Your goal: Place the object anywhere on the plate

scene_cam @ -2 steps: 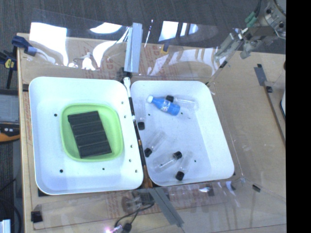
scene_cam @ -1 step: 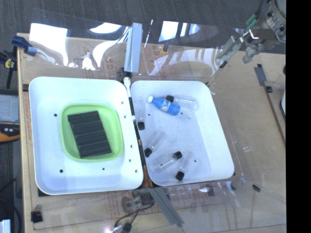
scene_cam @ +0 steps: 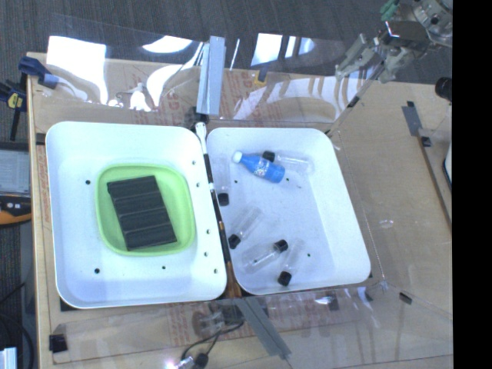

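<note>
A light green plate point(scene_cam: 144, 208) sits in the left bin point(scene_cam: 69, 148). On it lies a dark grey ridged rectangular block point(scene_cam: 141, 212), roughly centred. My gripper point(scene_cam: 370, 61) hangs at the upper right, beyond the far right corner of the right bin point(scene_cam: 338, 206), well away from the plate. Its fingers are spread open and nothing is between them.
The right bin holds a small clear bottle with a blue label point(scene_cam: 261, 166), several clear vials with black caps point(scene_cam: 268, 253) and loose black caps point(scene_cam: 222, 199). A raised divider point(scene_cam: 209, 198) separates the bins. A grey metal post point(scene_cam: 210, 74) stands behind them.
</note>
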{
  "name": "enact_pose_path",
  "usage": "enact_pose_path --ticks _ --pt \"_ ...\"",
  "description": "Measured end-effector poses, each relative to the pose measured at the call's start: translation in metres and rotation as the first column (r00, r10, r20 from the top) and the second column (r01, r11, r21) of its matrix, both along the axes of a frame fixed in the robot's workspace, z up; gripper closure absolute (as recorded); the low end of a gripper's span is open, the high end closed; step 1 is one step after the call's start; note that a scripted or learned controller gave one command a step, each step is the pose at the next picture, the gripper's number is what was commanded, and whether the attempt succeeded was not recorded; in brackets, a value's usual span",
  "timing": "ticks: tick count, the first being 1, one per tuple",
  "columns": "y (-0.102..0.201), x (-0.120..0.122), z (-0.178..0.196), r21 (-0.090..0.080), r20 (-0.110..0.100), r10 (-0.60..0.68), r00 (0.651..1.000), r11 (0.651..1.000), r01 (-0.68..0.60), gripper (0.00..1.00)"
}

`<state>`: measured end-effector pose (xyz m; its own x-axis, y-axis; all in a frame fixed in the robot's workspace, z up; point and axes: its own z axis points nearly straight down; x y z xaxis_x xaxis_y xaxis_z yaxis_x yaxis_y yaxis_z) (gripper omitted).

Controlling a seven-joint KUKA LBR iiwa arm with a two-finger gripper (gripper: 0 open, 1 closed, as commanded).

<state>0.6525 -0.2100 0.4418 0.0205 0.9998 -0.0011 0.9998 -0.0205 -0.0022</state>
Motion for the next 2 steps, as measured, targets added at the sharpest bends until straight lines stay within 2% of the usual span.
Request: enact_pose_path --ticks 2 --pt "0.0031 0.005 0.0003 0.001 0.002 -0.018 1.0 1.0 0.018 0.0"
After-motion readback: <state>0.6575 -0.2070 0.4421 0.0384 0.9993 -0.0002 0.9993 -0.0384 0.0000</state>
